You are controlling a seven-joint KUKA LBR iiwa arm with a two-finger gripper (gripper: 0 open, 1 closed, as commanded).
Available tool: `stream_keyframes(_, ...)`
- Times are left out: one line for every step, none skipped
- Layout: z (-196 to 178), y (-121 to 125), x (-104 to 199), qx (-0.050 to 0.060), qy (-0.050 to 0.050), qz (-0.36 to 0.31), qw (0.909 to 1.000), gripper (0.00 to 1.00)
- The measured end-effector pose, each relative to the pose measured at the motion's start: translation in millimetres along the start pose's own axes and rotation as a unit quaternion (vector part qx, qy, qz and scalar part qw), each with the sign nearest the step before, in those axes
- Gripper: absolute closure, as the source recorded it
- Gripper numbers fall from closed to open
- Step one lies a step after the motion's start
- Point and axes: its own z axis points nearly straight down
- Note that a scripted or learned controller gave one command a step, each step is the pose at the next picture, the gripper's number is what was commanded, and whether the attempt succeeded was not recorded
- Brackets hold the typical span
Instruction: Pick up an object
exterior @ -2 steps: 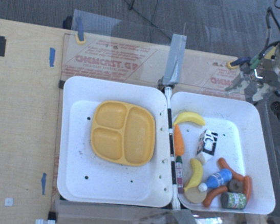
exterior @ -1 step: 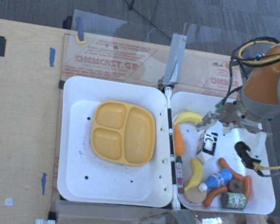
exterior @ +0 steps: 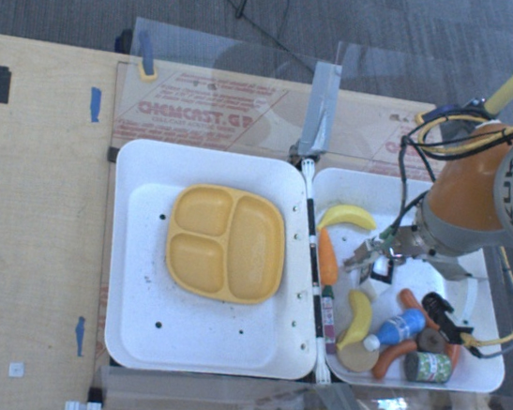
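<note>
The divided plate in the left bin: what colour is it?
Yellow. The divided plate shows plainly in the camera view, lying in the left bin.

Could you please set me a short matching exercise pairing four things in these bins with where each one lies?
Things:
1. yellow three-compartment plastic plate
2. long orange carrot
3. small blue plastic bottle
4. green can

Places:
A. near corner of the right bin
B. along the right bin's left wall
C. middle of the left bin
D. beside the lower banana

Pairs: 1-C, 2-B, 3-D, 4-A
</note>
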Motion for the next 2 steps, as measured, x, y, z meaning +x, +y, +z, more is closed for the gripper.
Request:
stream_keyframes(-10.9,0.7,-3.0,-0.002,-0.002,0.002,1.0,1.0)
stream_keyframes(-110.3,12.9,56.2,0.004,0.001,0.033,0.9995,1.0)
